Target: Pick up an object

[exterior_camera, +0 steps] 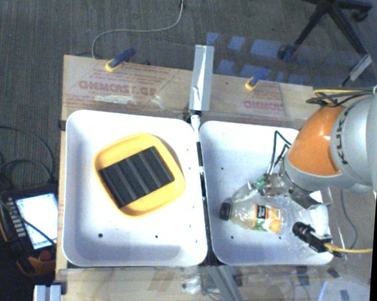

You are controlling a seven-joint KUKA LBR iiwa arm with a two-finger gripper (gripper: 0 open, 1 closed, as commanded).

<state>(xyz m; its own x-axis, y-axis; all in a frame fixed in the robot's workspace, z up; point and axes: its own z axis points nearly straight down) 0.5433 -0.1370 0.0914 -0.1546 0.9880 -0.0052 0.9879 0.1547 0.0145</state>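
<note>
A clear plastic bottle [256,215] with a black cap and an orange label lies on its side in the right bin [237,154], cap pointing left. My gripper [278,188] hangs just above the bottle's far side, under the orange band of the arm, and partly covers it. In the left bin [79,216] rests a yellow rounded-square object [141,174] with a black ridged top, turned at an angle.
A metal post [201,76] stands behind the gap between the two bins. Wooden boards with two yellow-and-blue clamps [119,59] run along the back. The arm's grey body covers the right bin's far right corner.
</note>
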